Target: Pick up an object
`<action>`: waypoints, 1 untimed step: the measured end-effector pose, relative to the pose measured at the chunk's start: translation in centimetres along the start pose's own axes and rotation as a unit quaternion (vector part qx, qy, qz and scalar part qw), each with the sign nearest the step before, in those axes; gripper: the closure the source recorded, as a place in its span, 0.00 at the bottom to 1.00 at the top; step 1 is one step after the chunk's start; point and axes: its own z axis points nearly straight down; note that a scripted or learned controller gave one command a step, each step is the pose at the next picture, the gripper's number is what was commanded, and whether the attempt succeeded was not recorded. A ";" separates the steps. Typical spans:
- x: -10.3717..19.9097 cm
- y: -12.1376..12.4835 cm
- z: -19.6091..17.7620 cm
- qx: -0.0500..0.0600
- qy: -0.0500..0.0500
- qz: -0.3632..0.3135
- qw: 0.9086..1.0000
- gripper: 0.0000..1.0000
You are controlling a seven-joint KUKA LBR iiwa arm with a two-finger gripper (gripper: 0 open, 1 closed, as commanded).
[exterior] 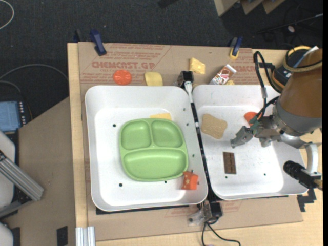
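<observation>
A camera looks down at a slant on a bench [128, 60] bearing two shallow white bins side by side. The left bin [97, 137] holds a green divided tray [152, 149] at its centre, a small orange block [190, 181] at the tray's 4 o'clock, and a pale yellow piece [161, 116] peeking out at the tray's 12 o'clock.

The right bin [246, 188] holds a tan, bread-like slice [213, 125] toward its 10 o'clock corner, a dark brown bar [229, 163] near its centre, and an orange-red bit [249, 117] toward 1 o'clock, partly hidden by the arm.

The grey arm [302, 96] reaches in from 3 o'clock. Its gripper [246, 136] hangs over the right bin, between the slice at its 10 o'clock and the bar at its 7 o'clock. Nothing shows between its fingers; whether they are spread or closed cannot be told from this angle.

Beyond the bins, along the bench's 12 o'clock edge, lie an orange round piece [122, 77], a yellow lump [153, 79], a yellow wedge [197, 65] and a small printed packet [223, 76].

The step in hand looks like the approach: no object is lifted yet. The slice and the bar are the nearest candidates. The next move calls for centring over one of them, descending with fingers apart, then closing on it.
</observation>
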 end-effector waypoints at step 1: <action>0.6 -1.4 10.1 0.006 0.002 0.000 1.000 0.00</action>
